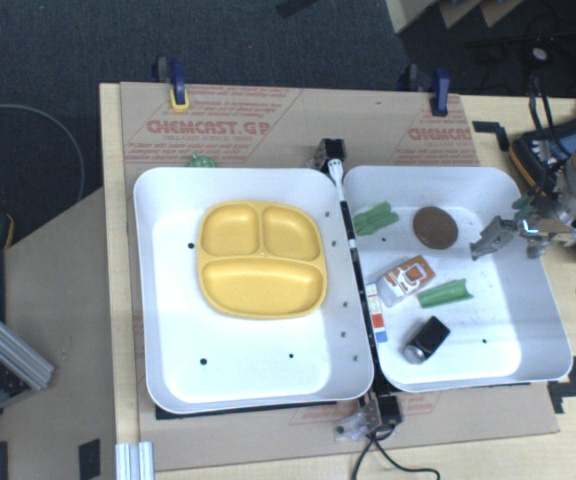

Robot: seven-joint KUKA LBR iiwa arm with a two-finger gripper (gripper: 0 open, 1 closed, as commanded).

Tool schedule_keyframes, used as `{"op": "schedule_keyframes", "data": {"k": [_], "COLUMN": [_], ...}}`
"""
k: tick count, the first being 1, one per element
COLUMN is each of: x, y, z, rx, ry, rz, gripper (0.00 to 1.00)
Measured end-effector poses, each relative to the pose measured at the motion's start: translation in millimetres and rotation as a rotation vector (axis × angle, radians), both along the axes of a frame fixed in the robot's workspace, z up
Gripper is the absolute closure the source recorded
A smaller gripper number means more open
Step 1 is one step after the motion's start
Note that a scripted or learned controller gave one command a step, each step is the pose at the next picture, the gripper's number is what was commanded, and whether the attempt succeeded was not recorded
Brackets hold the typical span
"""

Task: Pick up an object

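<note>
Claw (pixel 508 234), fingers spread wide and holding nothing, hangs at the right edge of the right bin (pixel 528 348). Brown disc (pixel 435 227) lies just left of it; grasp not yet made.

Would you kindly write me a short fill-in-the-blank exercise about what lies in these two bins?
1. The yellow plate lies in the ____ bin.
2. The plate has ____ compartments.
3. The brown disc lies in the right bin with two ____ pieces.
4. The gripper hangs over the ____ bin, beside the disc.

Missing words: left; three; green; right
</note>
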State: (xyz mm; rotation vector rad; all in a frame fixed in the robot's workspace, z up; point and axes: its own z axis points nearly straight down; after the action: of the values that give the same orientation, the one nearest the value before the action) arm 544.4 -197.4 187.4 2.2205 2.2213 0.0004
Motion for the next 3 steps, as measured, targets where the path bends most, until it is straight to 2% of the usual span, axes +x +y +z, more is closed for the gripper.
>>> {"op": "schedule_keyframes", "data": {"k": [1, 3], "x": [1, -39], "y": [0, 176], "z": [11, 18], "rx": [-0.002, 0.006], "ry": [-0.003, 0.005], "rz": [0.001, 0.009], "gripper": [1.00, 1.00]}}
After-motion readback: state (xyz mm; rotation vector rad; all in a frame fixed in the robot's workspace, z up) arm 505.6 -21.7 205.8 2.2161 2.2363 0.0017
